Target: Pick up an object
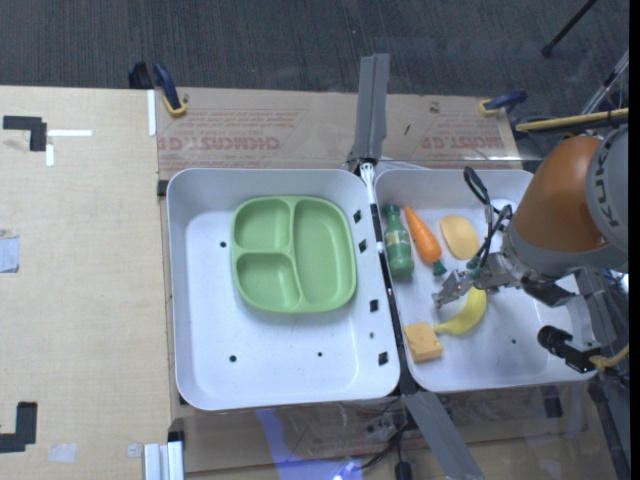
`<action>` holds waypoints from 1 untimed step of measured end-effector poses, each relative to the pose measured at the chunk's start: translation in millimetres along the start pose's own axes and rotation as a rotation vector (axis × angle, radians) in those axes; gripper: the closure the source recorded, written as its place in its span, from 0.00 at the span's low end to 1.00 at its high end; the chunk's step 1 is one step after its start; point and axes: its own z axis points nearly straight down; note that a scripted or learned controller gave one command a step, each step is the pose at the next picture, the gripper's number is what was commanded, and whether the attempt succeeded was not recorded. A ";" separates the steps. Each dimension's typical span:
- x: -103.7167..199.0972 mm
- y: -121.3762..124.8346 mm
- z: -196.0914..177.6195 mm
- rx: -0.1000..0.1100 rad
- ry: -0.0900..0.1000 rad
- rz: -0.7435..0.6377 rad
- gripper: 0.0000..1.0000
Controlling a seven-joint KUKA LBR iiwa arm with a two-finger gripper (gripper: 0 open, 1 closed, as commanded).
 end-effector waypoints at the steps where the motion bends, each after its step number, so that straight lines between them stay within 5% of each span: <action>1: 2.5 13.0 0.5 0.002 0.000 0.430 0.00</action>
